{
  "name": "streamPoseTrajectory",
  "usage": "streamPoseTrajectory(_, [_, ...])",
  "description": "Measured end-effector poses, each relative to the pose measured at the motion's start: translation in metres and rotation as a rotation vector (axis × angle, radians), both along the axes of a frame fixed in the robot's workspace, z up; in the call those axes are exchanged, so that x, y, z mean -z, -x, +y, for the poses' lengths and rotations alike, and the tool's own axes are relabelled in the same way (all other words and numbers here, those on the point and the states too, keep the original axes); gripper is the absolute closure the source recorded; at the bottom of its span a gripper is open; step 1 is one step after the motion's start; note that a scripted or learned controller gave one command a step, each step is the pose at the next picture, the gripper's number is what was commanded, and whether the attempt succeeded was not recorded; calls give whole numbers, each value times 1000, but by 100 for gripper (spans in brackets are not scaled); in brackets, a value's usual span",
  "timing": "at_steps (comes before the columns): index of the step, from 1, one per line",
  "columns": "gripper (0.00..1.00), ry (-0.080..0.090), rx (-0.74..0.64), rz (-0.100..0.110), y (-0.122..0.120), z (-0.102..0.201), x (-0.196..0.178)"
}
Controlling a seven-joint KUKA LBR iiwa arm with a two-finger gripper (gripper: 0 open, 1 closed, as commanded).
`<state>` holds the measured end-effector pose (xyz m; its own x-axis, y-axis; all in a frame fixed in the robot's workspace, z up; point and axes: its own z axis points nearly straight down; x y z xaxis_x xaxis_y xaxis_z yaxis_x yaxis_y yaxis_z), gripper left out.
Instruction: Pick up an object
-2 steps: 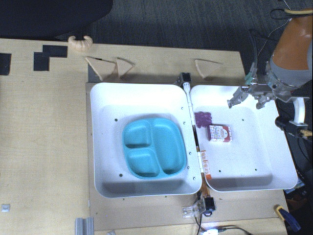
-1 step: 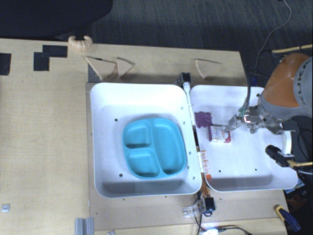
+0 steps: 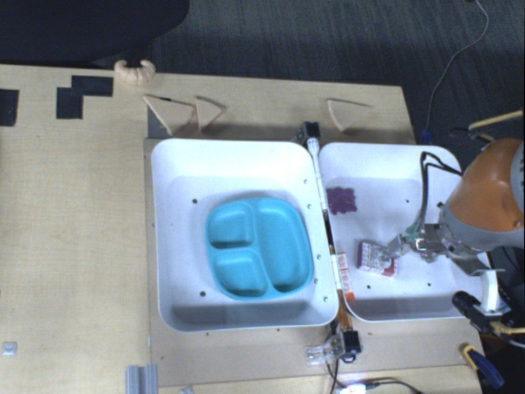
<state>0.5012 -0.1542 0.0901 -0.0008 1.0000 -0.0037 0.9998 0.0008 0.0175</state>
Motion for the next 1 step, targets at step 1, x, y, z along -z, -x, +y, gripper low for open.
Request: streamPoseTrajectory(1, [100, -3, -3, -7, -3, 2, -13])
